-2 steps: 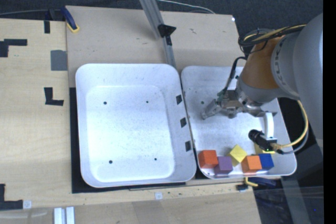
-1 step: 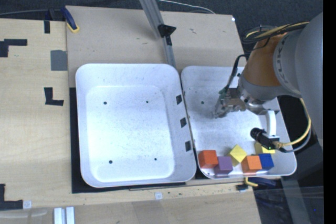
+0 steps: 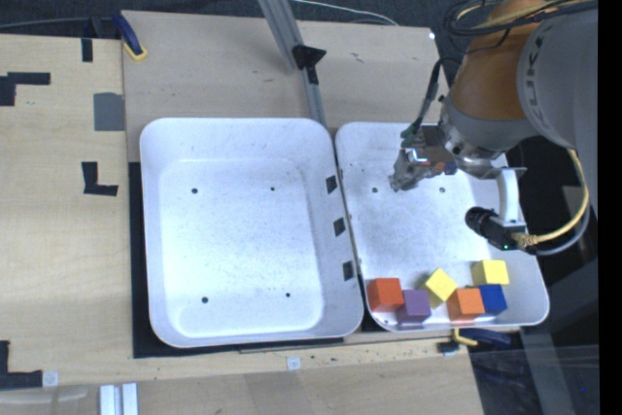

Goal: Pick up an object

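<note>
Several small blocks lie along the near edge of the right bin (image 3: pixel 389 209): an orange block (image 3: pixel 385 293), a purple block (image 3: pixel 416 304), a yellow block (image 3: pixel 440 284), a second orange block (image 3: pixel 466 302), a blue block (image 3: pixel 492 298) and a yellow-green block (image 3: pixel 490 271). My gripper (image 3: pixel 405 172) hangs over the far half of that bin, well away from the blocks. Nothing shows between its fingers.
The left bin (image 3: pixel 155 209) sits beside the right one, joined by black clips along the shared wall. A grey metal rail (image 3: pixel 277 10) slants in from the top toward the bins. A cable loops by the arm at the right.
</note>
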Controlling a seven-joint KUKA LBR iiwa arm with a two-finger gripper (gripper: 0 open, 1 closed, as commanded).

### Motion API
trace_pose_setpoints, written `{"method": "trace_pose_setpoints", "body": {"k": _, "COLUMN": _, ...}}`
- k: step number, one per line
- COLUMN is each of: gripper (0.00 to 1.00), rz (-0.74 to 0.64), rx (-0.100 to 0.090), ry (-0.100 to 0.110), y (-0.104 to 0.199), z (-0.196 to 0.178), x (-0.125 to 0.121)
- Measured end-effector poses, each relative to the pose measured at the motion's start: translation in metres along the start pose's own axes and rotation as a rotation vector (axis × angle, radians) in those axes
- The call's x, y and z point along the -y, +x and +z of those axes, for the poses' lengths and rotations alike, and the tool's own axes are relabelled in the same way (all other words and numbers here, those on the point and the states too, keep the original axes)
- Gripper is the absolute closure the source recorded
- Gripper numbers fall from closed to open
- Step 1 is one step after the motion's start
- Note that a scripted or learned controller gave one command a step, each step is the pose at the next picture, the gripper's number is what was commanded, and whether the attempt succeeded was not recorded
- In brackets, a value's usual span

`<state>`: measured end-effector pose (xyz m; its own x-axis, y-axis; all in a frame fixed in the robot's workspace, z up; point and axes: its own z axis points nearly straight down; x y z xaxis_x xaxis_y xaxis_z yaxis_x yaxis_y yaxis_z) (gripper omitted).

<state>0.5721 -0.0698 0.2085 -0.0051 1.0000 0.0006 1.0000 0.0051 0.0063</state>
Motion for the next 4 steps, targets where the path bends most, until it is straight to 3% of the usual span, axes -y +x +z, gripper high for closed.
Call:
{"method": "trace_pose_setpoints", "body": {"k": 1, "gripper": 1.00, "rz": 0.009, "rx": 0.005, "ry": 0.005, "y": -0.107, "z": -0.020, "x": -0.028}}
{"method": "trace_pose_setpoints", "body": {"k": 2, "gripper": 1.00, "rz": -0.002, "rx": 0.002, "ry": -0.003, "y": -0.057, "z": -0.099, "x": -0.067}}
{"method": "trace_pose_setpoints", "body": {"k": 3, "gripper": 1.00, "rz": 0.006, "rx": -0.001, "ry": 0.014, "y": -0.028, "z": -0.066, "x": 0.054}}
{"method": "trace_pose_setpoints", "body": {"k": 4, "gripper": 1.00, "rz": -0.001, "rx": -0.001, "ry": 0.012, "y": 0.032, "z": -0.034, "x": 0.044}}
